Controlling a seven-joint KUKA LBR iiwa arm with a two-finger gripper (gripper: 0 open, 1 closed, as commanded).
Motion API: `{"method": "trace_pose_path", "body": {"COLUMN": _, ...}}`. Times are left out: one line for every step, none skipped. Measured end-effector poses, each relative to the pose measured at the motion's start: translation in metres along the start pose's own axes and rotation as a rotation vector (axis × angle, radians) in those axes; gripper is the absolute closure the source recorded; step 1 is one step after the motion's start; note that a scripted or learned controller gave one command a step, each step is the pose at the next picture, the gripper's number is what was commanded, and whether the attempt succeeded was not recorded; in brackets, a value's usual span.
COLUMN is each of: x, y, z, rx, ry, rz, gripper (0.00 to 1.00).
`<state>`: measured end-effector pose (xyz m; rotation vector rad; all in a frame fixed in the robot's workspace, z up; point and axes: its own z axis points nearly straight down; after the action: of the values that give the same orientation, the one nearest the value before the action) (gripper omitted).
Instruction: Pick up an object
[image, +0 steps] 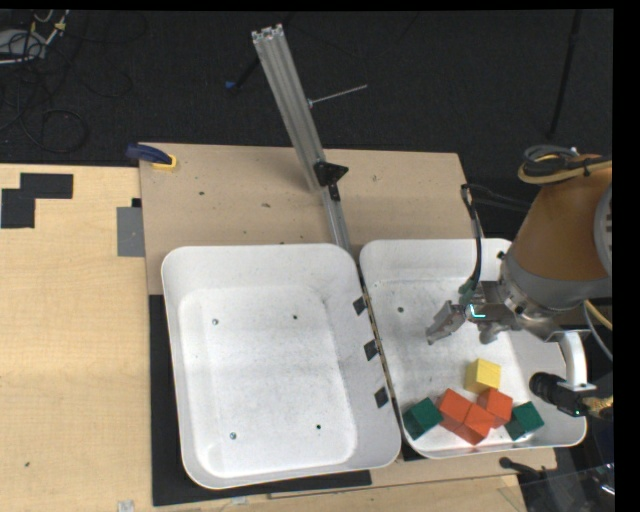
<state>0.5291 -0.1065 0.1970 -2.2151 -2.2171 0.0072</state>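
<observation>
The gripper (445, 325) hung over the right bin (420, 270), its fingers slightly spread with nothing between them, tips pointing toward the bin's bare middle floor. Behind it on the right rose the arm (560, 240), its orange band bulking over the bin's right wall.

The bench (250, 195) stretched away beyond and to the left of the gripper. A slanted metal rail (295, 110) stood beyond it, up and to the left, well apart, running down to the gap between the bins. Nothing lay between the gripper and the floor under it.

The left bin (265, 365) sat well to the gripper's left, past the divider with its black clips (370, 349).

The blocks lay in the right bin, all below the gripper toward the near wall, none touching it. An orange block (458, 410) sat lowest in the cluster, with a second orange block (497, 406) touching it on the right. A green block (422, 415) lay just left of the orange ones, another green block (524, 420) just right of them. The yellow block (486, 374) was nearest the gripper, below and slightly right, just above the orange pair.
</observation>
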Motion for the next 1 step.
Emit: {"method": "trace_pose_path", "body": {"x": -0.0017, "y": 0.0007, "z": -0.0021, "rx": -0.006, "ry": -0.001, "rz": 0.005, "gripper": 0.00}}
